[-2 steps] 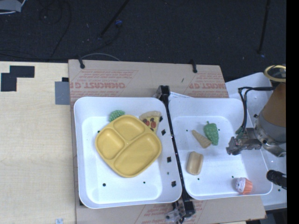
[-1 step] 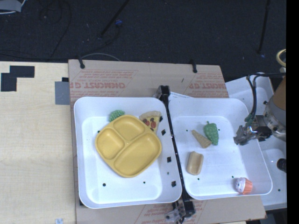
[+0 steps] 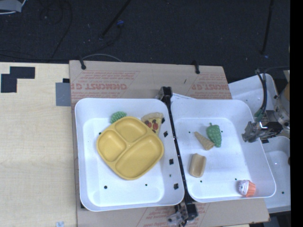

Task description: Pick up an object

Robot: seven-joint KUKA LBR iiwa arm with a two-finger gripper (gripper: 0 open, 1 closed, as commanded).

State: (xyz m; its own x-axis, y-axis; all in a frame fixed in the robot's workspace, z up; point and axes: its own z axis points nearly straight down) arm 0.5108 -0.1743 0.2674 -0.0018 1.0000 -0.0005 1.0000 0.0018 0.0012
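While jaws [image 3: 250, 132] hover at right bin [image 3: 258, 122] rim, state unclear; green pepper [image 3: 215, 134] inside.

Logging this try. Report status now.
Gripper at right bin's right rim, holding nothing seen. Green toy, cone, tan block loose inside. Path clear.

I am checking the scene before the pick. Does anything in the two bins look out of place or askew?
The yellow divided plate in the left bin sits turned at an angle to the bin walls, and it partly covers the green toy and the pizza slice at its upper edge. Otherwise nothing looks spilled or damaged.
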